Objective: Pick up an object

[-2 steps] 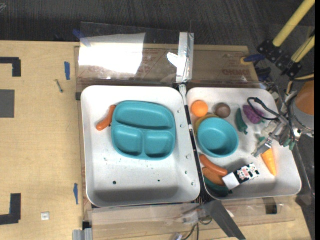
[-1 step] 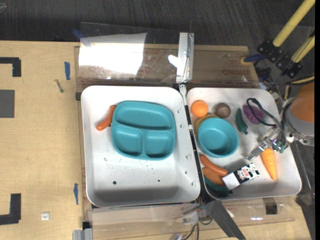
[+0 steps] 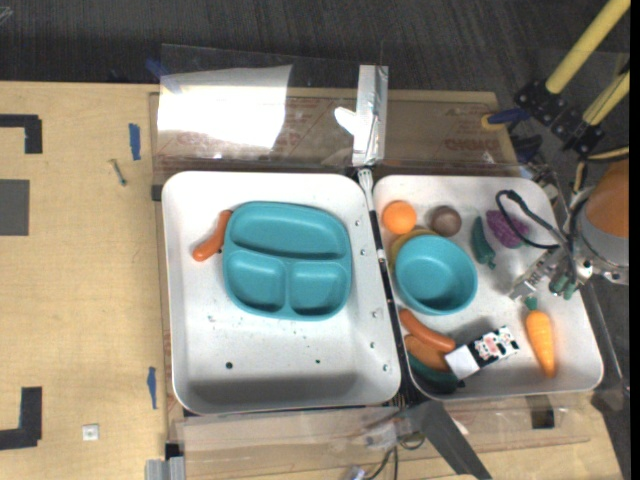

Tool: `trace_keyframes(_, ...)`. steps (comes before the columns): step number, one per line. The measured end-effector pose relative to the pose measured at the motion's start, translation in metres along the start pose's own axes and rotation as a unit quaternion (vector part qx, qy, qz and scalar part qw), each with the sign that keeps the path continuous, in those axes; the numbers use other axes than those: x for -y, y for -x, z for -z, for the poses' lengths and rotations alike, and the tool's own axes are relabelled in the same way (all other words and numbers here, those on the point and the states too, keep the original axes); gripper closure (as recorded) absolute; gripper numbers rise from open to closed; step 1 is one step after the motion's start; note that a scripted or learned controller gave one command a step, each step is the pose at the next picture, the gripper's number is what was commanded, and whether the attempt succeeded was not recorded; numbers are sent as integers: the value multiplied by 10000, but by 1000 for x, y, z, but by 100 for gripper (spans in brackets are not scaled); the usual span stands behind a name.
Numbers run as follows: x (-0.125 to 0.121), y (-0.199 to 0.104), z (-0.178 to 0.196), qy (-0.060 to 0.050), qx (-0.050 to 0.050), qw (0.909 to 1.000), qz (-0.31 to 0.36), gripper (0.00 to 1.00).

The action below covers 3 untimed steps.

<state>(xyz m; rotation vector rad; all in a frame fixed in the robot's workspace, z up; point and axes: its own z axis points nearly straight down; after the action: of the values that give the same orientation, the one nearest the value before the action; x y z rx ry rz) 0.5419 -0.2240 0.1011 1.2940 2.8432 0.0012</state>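
The right bin (image 3: pixel 588 366) holds a teal bowl (image 3: pixel 435 273), an orange ball (image 3: pixel 399 216), a brown ball (image 3: pixel 445 220), a purple toy (image 3: pixel 507 227), a small green piece (image 3: pixel 483 240), a carrot (image 3: pixel 540 340), a black-and-white box (image 3: pixel 483 350) and an orange sausage (image 3: pixel 424 334). My gripper (image 3: pixel 545 283) hangs low over this bin's right side, just above the carrot and right of the bowl. Nothing is visibly held in it. The arm's orange band (image 3: pixel 612 203) shows at the right edge.
The left bin (image 3: pixel 190 368) carries a teal divided plate (image 3: pixel 287 258) with an orange sausage-like piece (image 3: pixel 209 238) at its left. A black cable loop (image 3: pixel 520 208) lies over the purple toy. Yellow poles (image 3: pixel 595 33) stand at the far right. A clear plastic sheet (image 3: pixel 260 108) sits behind the bins.
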Motion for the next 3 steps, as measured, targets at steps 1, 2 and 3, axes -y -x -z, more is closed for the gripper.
trace_keyframes(1, -54, -14, 48, -11, -43, 9993, -383, 100)
trace_keyframes(2, -108, -30, 161, 16, -20, 9990, -436, 100)
trace_keyframes(3, -104, -30, 155, -32, -58, 9989, -458, 0)
